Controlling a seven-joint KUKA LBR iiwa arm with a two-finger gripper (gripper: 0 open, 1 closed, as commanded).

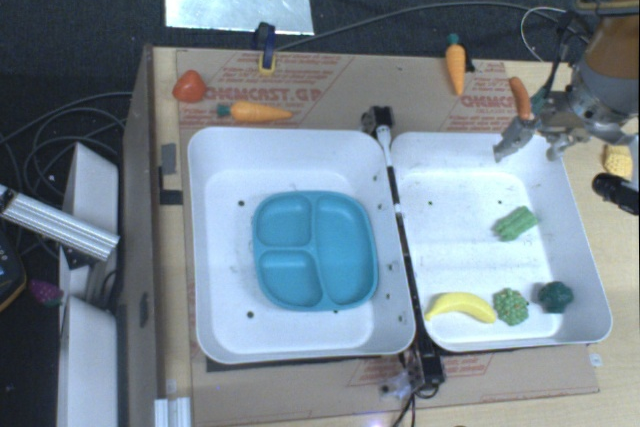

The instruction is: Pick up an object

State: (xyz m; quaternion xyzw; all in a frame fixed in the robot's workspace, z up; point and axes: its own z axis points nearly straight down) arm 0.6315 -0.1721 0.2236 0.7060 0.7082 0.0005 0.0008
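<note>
Camera view, read from left to right: on the cardboard beyond the bins we see a tomato (189, 86) and beside it a carrot (254, 112) lying flat. Next comes the left bin (222, 155), which holds a blue divided plate (314, 249) near its middle. Past the seam sits the right bin (450, 161). Along its near edge we find a banana (461, 307), then a pale green bumpy piece (511, 306) just beside the banana's tip, then a dark green broccoli-like piece (555, 294) near the corner. A green pickle-like piece (515, 223) lies further back, well apart from those three. Beyond this bin a second carrot (456, 65) and an orange sausage-shaped piece (520, 97) rest on the cardboard. At the far right our gripper (530, 141) hangs over the right bin's far corner, fingers spread apart with nothing between them.
</note>
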